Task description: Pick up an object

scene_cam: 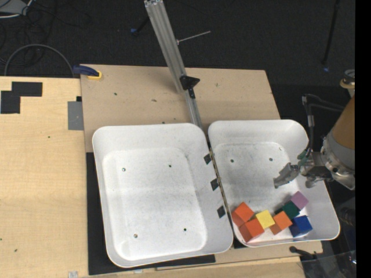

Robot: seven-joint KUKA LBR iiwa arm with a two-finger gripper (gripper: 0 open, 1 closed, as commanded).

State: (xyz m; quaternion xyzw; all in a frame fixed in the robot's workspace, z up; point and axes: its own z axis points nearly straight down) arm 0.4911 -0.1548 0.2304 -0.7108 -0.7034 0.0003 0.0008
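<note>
Several small blocks lie clustered in the front corner of the right bin (255, 133): two red-orange blocks (248, 220), a yellow one (265, 219), an orange one (282, 220), a green one (290, 209), a purple one (299, 200) and a blue one (301, 226). My gripper (299, 177) hangs over the right side of that bin, just behind the purple block. It is open, its fingers (283, 176) spread with nothing between them.
The left bin (110, 141) stands beside the right one, joined by black clips (214, 183). A slanted aluminium rail (171, 51) rises behind the bins. The arm's orange band (346, 123) shows at the right edge.
</note>
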